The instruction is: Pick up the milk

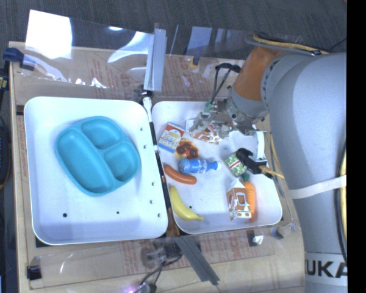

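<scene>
Nearest the camera in the right bin (268, 220), well on the near side of the claw, a yellow banana (184, 206) lies along the bin's near left corner. An orange and white carton (238, 204) lies there too, with a carrot (250, 195) touching its right side. A step closer to the claw, a reddish sausage (180, 175) lies just beside a blue bottle (197, 165) on its side, and a small green packet (235, 163) sits to the view's right of the bottle's cap. Between the bottle and the claw's level is a dark red and orange piece (186, 148). Touching it, the milk carton (169, 137), white and blue, lies tilted against the bin's left wall, to the view's left of the claw and a little nearer, apart from it. The claw (215, 119) hangs low over the far part of the right bin, right above a crumpled red and white wrapper (205, 133); whether it is released or clenched I cannot tell, and nothing is seen held in it. Far off to the view's left of the claw, the left bin (43, 212) holds a blue divided plate (96, 154). Both bins rest on the table (79, 258).
</scene>
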Motion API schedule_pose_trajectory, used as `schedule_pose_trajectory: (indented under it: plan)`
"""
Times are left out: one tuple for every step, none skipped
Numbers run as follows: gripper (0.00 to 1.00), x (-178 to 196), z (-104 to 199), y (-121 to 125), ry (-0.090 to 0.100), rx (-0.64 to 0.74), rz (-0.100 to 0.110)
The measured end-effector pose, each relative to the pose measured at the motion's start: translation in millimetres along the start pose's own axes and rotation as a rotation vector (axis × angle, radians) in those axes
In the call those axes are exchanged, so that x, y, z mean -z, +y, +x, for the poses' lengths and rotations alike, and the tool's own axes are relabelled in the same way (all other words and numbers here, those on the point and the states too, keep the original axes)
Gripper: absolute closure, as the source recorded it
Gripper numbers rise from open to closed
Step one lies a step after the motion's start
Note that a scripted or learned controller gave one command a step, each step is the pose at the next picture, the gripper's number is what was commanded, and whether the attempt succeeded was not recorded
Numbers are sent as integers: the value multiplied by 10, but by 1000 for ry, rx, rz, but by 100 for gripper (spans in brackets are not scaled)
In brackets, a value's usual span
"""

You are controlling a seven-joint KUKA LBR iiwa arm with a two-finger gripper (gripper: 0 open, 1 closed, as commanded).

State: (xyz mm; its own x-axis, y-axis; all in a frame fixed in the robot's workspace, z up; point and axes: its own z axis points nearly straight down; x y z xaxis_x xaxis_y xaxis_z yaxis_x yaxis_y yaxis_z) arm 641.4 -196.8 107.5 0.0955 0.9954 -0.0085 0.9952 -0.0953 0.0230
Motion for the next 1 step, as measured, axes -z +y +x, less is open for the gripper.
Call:
schedule_pose_trajectory:
  plan:
    - [100, 117, 45, 9, 7, 10, 4]
